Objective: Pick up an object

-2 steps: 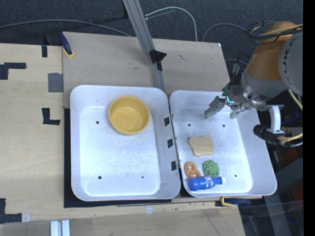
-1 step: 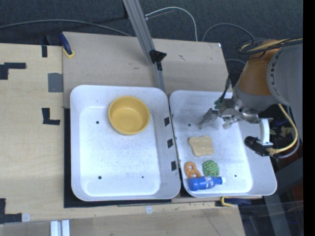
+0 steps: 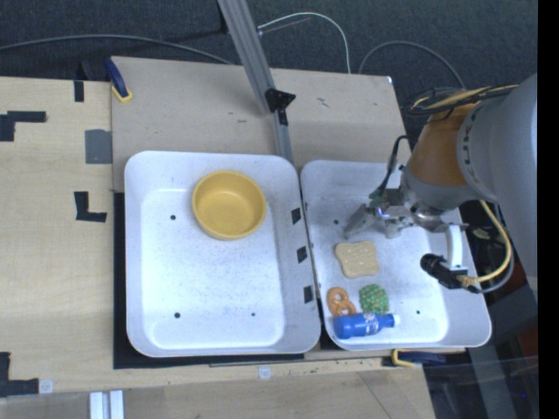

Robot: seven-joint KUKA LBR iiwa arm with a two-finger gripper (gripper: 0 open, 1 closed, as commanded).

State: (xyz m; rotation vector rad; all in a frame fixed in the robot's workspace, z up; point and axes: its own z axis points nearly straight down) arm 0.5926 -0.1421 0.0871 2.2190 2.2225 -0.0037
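Gripper (image 3: pixel 371 219) hangs over the upper part of the right bin (image 3: pixel 437 321), at frame centre-right, fingers spread and holding nothing. Nearest target is the toast slice (image 3: pixel 356 257), lying flat just below the fingertips and slightly left. Further down the frame sit a pretzel (image 3: pixel 340 301), a green lump (image 3: pixel 374 298) and a blue bottle (image 3: pixel 362 325), its long axis running left-right.
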